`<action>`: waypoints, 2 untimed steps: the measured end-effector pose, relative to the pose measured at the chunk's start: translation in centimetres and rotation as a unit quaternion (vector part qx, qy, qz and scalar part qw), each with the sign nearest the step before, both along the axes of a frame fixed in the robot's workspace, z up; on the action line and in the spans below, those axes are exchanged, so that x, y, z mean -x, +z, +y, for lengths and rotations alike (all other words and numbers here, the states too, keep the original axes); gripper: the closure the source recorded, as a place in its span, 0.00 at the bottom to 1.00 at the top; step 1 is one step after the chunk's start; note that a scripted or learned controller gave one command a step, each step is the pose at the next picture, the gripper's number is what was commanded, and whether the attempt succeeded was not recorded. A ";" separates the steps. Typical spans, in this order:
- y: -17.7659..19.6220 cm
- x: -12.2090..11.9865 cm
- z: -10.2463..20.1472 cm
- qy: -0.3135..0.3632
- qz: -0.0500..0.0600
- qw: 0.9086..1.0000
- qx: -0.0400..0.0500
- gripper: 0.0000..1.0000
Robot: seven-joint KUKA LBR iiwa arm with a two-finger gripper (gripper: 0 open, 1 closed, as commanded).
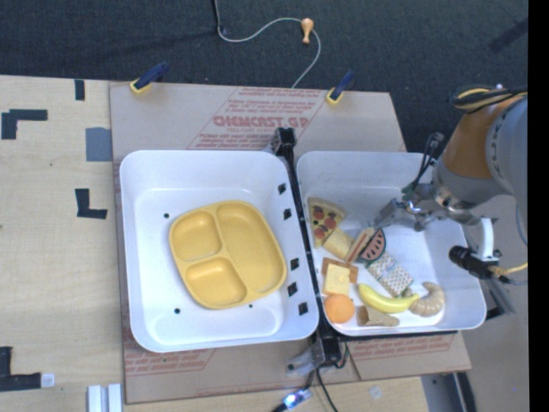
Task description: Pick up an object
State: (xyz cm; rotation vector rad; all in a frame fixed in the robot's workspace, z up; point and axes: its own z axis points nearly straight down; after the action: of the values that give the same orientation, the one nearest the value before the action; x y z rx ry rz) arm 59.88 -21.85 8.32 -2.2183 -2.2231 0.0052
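The fingers cannot be told apart or together; the gripper is too blurred, low in the right bin at about three o'clock. Just beside it lies the watermelon slice, probably its target, amid the pizza slice, banana and orange.

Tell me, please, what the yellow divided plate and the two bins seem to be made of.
The yellow divided plate looks like moulded plastic: even colour, soft sheen, rounded compartments. The left bin and right bin seem white plastic too, smooth and slightly glossy, though painted metal cannot be excluded.
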 end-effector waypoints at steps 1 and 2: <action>1.4 -0.1 0.1 0.001 -0.002 1.000 0.000 1.00; 5.6 0.1 -0.1 -0.001 -0.003 1.000 -0.001 1.00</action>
State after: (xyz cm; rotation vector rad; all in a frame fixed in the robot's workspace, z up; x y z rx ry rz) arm 59.78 -21.92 13.96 -2.2218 -2.2231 -0.0023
